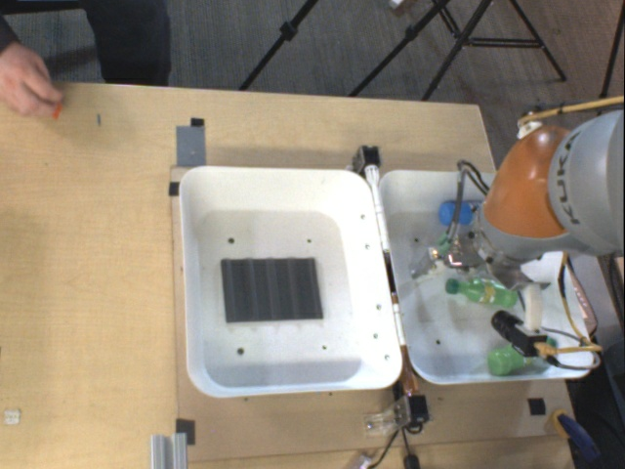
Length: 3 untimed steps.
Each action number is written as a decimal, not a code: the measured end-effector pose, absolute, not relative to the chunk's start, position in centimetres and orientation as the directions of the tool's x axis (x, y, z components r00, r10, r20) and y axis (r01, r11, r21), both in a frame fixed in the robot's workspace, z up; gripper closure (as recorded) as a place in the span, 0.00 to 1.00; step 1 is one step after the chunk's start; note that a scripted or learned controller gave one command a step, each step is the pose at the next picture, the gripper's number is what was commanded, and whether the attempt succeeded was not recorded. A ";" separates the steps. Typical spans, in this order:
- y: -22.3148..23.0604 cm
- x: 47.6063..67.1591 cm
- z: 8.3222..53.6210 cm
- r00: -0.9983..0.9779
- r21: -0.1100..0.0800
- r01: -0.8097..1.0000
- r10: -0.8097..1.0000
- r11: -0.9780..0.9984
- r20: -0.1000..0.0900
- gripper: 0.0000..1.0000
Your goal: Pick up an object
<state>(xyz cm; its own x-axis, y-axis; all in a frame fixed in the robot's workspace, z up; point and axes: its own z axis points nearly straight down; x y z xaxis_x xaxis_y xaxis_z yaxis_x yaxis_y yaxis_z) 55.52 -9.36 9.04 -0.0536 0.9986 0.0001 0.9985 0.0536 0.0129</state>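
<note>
Claw point(441, 259) hangs low over the middle of the right bin point(420, 360), at the end of the grey arm point(591, 189) with its orange band. From this slanted angle I cannot tell whether it is released or clenched.

A blue object point(449, 211) lies just beyond the claw, toward the bin's far edge. A green object point(476, 289) lies on the bin floor just beside the claw, on the side toward the near edge, partly under the wrist. A green lump point(502, 362) sits by the bin's near edge, close to its outer corner.

The left bin point(195, 262) holds a dark ribbed mat point(271, 289), flat in the middle of its floor. Both bins stand side by side on the counter point(88, 291). At the counter's far left corner a person's hand point(24, 81) rests on the wood.
</note>
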 end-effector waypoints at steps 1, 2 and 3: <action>-9.8 61.4 9.0 -0.324 0.012 0.946 0.946 0.324 -0.004 0.00; -9.9 56.0 11.4 -0.377 0.007 0.926 0.926 0.377 -0.002 0.00; -9.6 63.8 11.8 -0.082 0.008 0.997 0.997 0.082 -0.001 0.00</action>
